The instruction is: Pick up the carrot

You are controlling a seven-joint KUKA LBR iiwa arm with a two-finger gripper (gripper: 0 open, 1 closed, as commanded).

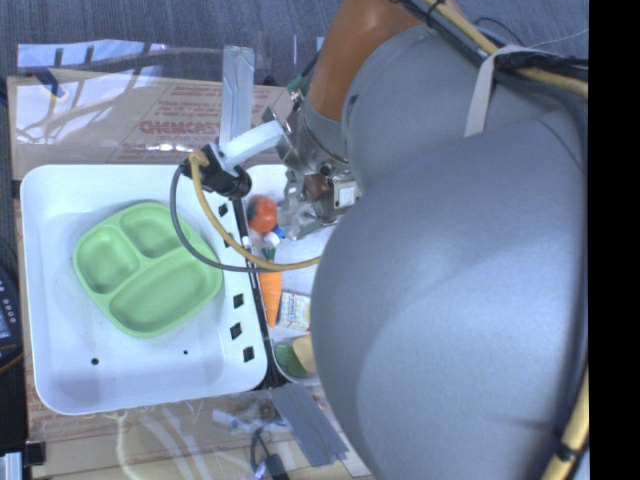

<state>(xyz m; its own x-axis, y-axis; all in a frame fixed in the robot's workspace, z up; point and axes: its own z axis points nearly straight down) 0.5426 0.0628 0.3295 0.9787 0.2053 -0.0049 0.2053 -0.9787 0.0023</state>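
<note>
The carrot (270,296) shows as a narrow orange strip lying along the left wall of the right bin (262,178), just past the divider. The large grey arm covers most of that bin. My gripper (298,208) reaches down at the bin's far left corner, above and behind the carrot. Its metal wrist parts and cables crowd the spot. A small round orange-red object (262,214) sits right beside the gripper, touching or nearly touching it. Nothing can be made out between the fingers.
A green divided plate (147,266) lies in the left bin (60,368). A small printed packet (293,310) and a green-rimmed round object (290,356) lie near the carrot. A black cable (190,238) loops over the divider. Cardboard and tape lie behind the bins.
</note>
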